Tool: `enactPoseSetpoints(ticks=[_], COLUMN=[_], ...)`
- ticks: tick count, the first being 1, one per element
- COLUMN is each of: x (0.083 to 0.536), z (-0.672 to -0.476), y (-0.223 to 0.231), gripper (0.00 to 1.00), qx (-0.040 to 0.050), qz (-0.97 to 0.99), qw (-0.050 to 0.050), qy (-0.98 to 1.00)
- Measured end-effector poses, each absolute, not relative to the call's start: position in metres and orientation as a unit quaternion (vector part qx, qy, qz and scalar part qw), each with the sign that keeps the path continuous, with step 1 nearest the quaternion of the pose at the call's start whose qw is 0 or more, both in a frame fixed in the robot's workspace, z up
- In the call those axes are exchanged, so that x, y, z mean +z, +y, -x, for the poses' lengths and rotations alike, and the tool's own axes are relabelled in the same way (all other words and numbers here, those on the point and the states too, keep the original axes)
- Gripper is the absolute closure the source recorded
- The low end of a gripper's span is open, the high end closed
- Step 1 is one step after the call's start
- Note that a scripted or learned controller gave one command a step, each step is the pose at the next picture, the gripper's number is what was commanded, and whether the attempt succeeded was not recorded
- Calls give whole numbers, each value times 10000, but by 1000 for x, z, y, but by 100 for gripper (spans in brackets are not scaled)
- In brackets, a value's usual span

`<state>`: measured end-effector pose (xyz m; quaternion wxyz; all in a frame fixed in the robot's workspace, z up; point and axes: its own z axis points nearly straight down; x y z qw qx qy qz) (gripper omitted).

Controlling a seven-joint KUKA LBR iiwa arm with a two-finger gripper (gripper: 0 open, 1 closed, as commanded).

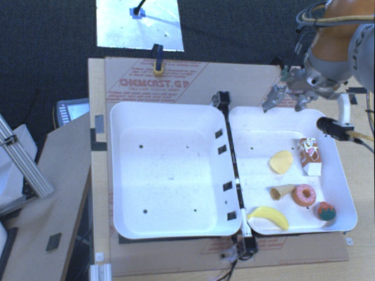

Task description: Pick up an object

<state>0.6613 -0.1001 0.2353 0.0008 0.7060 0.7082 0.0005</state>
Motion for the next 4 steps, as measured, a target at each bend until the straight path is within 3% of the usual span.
enactPoseSetpoints(ticks=[1,2,3,4], x=[76,230,76,102], z=[-666,-672,-666,-669], y=[-134,-128,-108,-85], gripper=[0,0,0,0], qx=[-23,54,-21,10], qz=[-7073,-7053,-7051,-7047], qw=[-20,79,-34,11], qy=[7069,7089,7091,7095])
